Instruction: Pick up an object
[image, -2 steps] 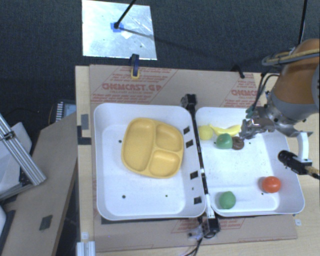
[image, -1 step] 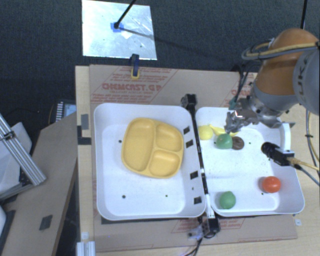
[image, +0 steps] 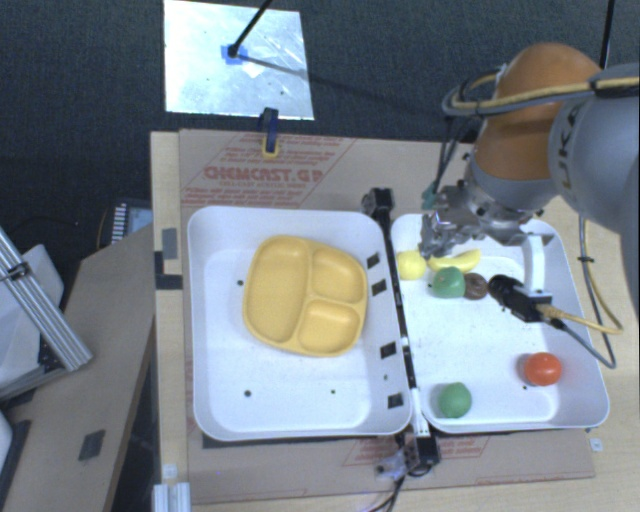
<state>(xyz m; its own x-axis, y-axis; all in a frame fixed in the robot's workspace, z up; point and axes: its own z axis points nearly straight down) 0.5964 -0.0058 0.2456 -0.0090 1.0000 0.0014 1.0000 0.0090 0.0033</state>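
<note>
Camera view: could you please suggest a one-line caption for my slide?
Gripper poised at a yellow object in the right bin; a yellow divided plate lies in the left bin.

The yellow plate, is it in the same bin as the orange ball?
No, the yellow plate lies in the left-hand bin, and the orange ball sits in the right-hand bin.

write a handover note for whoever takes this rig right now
Gripper: low over the back left of the right bin, just above the yellow fruit; cannot tell if it has hold of anything.
Right bin: yellow fruit, green piece and brown piece clustered by the gripper; orange ball and green ball at the front.
Left bin: yellow plate.
Done: approach. Left: grasp and lift one object.
</note>
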